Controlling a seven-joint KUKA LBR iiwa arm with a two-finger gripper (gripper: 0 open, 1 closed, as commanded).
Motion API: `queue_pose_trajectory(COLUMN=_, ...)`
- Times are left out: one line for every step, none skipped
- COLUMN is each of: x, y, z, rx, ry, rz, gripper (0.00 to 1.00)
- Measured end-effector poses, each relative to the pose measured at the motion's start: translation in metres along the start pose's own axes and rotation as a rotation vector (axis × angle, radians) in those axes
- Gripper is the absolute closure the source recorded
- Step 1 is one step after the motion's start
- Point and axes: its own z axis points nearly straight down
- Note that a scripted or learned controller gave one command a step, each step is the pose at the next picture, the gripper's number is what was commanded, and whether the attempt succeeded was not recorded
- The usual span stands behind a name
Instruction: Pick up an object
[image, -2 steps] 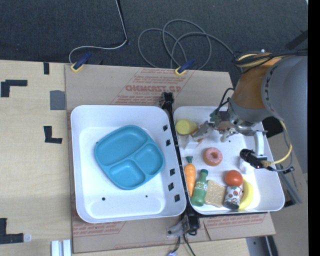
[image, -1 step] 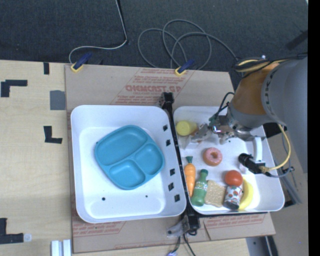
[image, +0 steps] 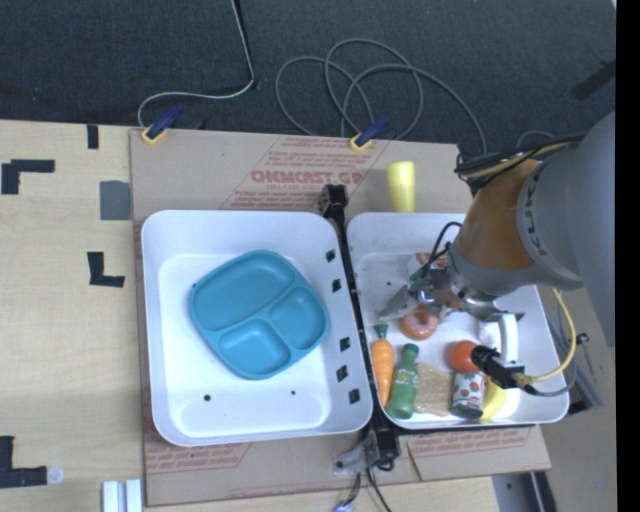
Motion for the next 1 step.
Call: queue_pose_trajectory(x=-0.0007, y=0.0002, z=-0.0096, rx=0.0, ry=-0.001, rz=0.001, gripper=1.0)
